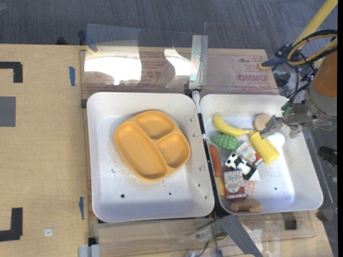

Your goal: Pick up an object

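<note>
The right bin (300, 189) holds several small items: a yellow banana (229, 126), a green bumpy piece (224, 141), a yellow block (266, 148), a tan round disc (261, 122), an orange carrot-like stick (215, 159), a black-and-white toy (236, 163), a red packet (233, 183) and a brown lump (246, 205). My gripper (284, 127) hangs over the bin's upper right part, just right of the disc and above the yellow block. Its fingers stand apart, open, with nothing held between them. A small white object (277, 140) lies just below it.
The left bin (102, 197) carries an orange divided plate (153, 143). A clear plastic sheet and a metal divider (198, 63) stand behind the bins. Cables (300, 47) and the arm's orange band (327, 76) crowd the upper right.
</note>
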You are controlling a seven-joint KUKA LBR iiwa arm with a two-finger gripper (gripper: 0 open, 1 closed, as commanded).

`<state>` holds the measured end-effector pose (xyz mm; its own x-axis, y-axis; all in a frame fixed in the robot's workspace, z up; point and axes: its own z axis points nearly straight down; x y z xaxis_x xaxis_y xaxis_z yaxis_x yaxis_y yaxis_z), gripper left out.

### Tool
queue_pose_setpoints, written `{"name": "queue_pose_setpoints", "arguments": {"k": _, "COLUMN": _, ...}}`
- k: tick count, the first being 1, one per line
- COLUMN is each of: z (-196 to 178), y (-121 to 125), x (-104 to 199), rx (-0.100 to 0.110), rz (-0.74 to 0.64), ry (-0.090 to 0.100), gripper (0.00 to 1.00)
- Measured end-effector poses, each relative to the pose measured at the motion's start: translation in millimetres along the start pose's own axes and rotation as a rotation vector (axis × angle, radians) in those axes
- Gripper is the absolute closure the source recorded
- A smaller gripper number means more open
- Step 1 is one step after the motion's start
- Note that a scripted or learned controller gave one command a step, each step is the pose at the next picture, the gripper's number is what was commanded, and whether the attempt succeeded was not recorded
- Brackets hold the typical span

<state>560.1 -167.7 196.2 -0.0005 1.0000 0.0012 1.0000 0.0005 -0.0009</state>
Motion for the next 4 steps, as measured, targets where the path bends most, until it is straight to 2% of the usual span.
{"name": "queue_pose_setpoints", "arguments": {"k": 1, "z": 103.7, "y": -10.6, "x": 29.6, "rx": -0.014, "rz": 0.291, "ry": 0.000, "gripper": 0.00}}
{"name": "queue_pose_setpoints", "arguments": {"k": 2, "z": 90.1, "y": -7.5, "x": 29.2, "rx": -0.024, "rz": 0.293, "ry": 0.000, "gripper": 1.00}}
{"name": "queue_pose_setpoints", "arguments": {"k": 3, "z": 105.7, "y": -16.6, "x": -18.2, "rx": -0.014, "rz": 0.323, "ry": -0.003, "gripper": 1.00}}
{"name": "queue_pose_setpoints", "arguments": {"k": 4, "z": -17.0, "y": 3.3, "x": 65.1, "rx": -0.008, "rz": 0.395, "ry": 0.003, "gripper": 1.00}}
